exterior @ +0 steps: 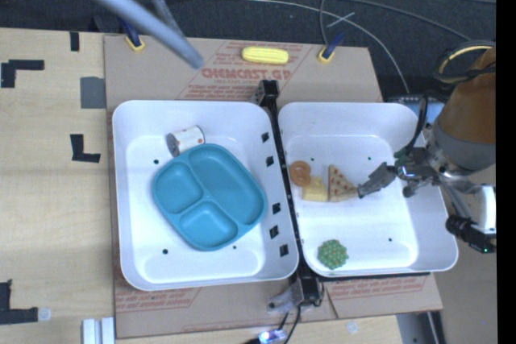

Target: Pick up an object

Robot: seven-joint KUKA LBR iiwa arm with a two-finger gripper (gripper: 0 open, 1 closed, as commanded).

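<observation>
the left bin holds a blue divided plate and a small cup on its side; in the right bin the gripper hovers just beside a pizza slice, a yellow piece and a pretzel; a green ball lies apart; jaw state unclear, nothing visibly held.

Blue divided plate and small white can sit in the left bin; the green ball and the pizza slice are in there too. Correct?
Not quite. The blue divided plate and small white can are in the left white bin, but the camera view shows the green ball and pizza slice in the right white bin.
</observation>
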